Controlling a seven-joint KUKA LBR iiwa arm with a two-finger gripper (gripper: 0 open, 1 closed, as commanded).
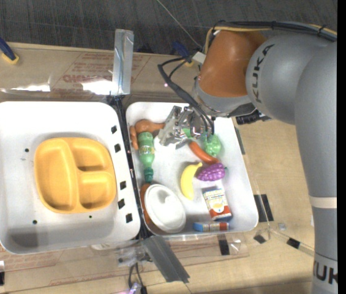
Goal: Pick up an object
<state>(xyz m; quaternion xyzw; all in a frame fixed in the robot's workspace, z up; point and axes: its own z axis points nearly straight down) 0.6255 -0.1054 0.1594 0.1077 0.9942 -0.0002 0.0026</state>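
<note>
Left bin (1, 164) carries yellow divided tray (75, 173). Right bin (246, 182): green bottle (146, 155), white bowl (163, 206), banana (188, 179), purple grapes (211, 173), carton (216, 202). Claw (182, 130) low at bin's back, over orange carrot (201, 152); finger spread, cannot tell.

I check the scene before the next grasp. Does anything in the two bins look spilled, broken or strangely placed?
Nothing looks spilled or broken. The right bin is crowded: a green bottle, banana, purple grapes, white bowl and small carton lie close together. The yellow tray sits alone, slightly askew, in the left bin.
</note>
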